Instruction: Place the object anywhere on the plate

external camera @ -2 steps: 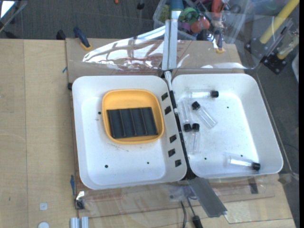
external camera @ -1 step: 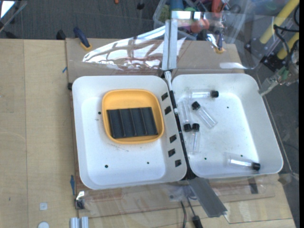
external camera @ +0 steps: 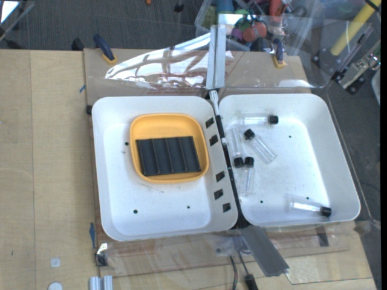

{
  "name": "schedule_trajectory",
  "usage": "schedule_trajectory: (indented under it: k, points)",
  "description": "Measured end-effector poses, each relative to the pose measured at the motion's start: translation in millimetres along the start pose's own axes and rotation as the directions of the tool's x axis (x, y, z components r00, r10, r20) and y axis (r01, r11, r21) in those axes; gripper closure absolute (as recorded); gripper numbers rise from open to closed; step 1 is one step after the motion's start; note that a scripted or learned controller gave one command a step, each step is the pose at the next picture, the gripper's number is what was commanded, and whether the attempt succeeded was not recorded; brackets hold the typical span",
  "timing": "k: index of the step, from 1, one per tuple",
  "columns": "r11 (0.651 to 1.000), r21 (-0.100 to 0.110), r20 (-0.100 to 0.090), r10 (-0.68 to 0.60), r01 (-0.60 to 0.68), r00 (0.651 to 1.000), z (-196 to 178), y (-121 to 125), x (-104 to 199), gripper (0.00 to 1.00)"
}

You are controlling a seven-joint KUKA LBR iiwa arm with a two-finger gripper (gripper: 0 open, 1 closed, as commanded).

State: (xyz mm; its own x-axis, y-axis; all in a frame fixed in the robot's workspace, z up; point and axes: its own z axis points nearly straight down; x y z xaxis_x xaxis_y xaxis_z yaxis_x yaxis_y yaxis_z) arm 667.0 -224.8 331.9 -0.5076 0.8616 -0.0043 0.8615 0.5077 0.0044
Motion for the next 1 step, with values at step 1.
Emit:
schedule_trajectory:
  k: [1]
  points:
    - [0.956,-0.001,0.003,-0.293,0.293,0.956,-76.9,-43.3,27.0,1.00]
